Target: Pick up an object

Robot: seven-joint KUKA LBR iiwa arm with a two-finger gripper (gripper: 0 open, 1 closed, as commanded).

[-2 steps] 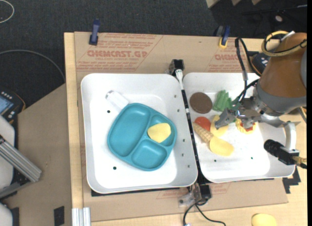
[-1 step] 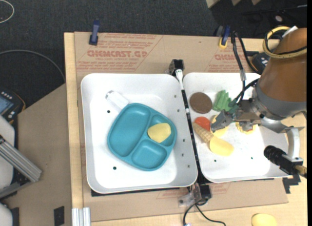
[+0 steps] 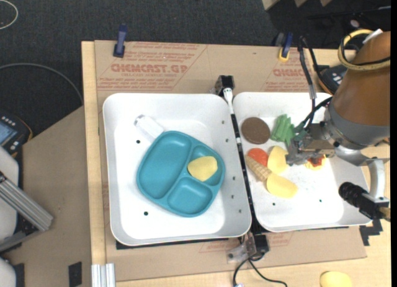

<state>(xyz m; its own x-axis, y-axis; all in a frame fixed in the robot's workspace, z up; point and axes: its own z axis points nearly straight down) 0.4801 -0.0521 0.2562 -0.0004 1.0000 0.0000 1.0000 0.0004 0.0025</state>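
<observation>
My gripper (image 3: pixel 302 151) hangs low over the middle of the right bin (image 3: pixel 322 208). Right beside it on the left lie a green toy (image 3: pixel 283 128) and a pale yellow piece (image 3: pixel 276 159). A small orange-red bit (image 3: pixel 316 162) peeks out just under the gripper's right side. Further left in that bin are a brown disc (image 3: pixel 255 130), a red piece (image 3: pixel 257 155), a waffle cone (image 3: pixel 258 169) and a yellow wedge (image 3: pixel 281 186). Nothing shows as being held.
The left bin (image 3: pixel 118 174) holds a teal divided plate (image 3: pixel 167 171) with a yellow lump (image 3: pixel 202 168) in one compartment, and a clear pale object (image 3: pixel 147 126) at its upper left. The arm's grey-orange body (image 3: pixel 366 93) covers the right bin's far right.
</observation>
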